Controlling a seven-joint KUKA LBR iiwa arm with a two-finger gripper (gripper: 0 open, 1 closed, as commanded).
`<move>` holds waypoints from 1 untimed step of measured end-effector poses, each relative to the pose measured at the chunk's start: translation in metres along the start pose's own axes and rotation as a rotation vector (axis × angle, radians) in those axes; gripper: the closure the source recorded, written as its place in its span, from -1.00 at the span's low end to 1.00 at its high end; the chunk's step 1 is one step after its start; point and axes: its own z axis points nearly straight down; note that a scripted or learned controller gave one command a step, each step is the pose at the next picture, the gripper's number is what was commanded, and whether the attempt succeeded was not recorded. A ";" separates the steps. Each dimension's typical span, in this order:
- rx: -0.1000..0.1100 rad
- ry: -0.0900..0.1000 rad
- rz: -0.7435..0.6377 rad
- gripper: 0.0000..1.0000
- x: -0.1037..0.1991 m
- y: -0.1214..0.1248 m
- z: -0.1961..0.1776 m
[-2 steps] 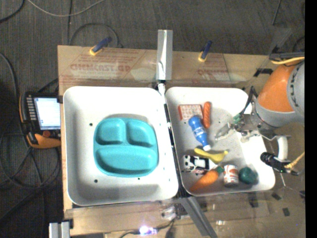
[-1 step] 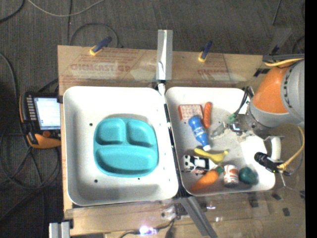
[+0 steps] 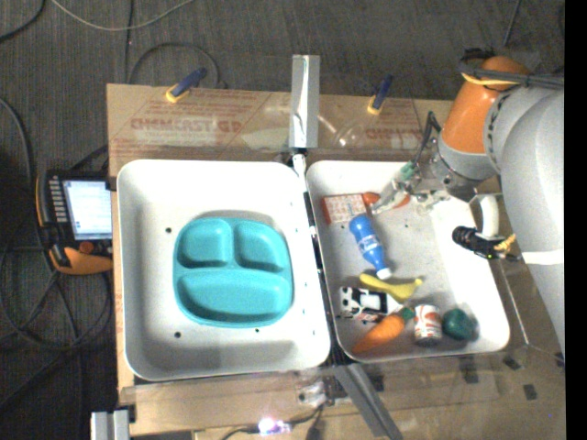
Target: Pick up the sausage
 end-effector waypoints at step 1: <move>-0.008 -0.004 0.031 -1.00 0.025 -0.028 0.000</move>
